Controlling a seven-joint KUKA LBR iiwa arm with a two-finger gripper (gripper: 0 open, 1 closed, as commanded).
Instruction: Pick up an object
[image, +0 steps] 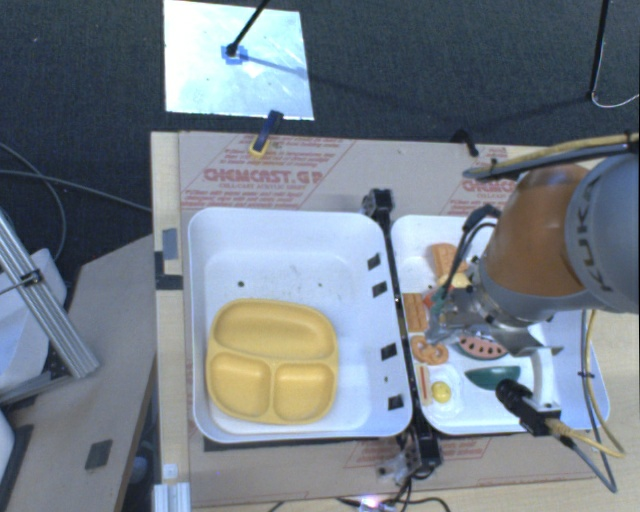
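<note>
The right bin holds several small toy foods: an orange piece at the back, a round pretzel-like piece, a watermelon slice, a fried egg and a dark teal piece. My gripper reaches down into this bin just above the pretzel-like piece, near the bin's left wall. The bulky grey and orange arm covers much of the bin's right side.
The left bin holds a yellow divided plate in its front half. A black clip row runs along the divider between the bins. Cables trail off the arm at the front right.
</note>
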